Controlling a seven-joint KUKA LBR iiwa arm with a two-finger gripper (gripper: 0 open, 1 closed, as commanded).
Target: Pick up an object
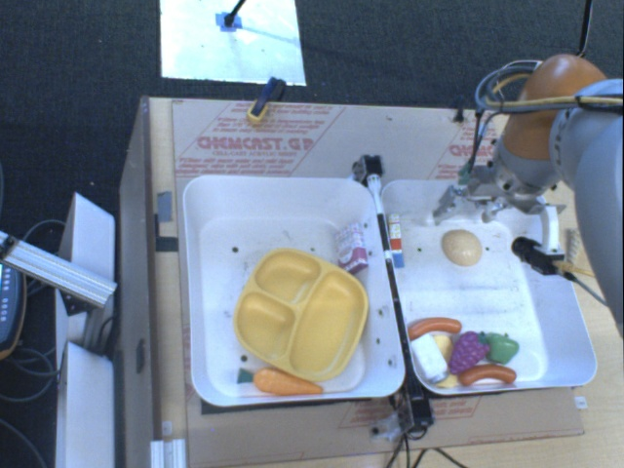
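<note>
Gripper [475,206] low over the right bin's [565,344] far edge, near the egg [462,247]; finger state unclear.

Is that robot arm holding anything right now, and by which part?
Nothing is held. The gripper hangs over the right white bin, and the beige egg-shaped object lies apart from it on the bin floor.

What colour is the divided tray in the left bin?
Yellow: the divided tray shows plainly in the camera view.
</note>
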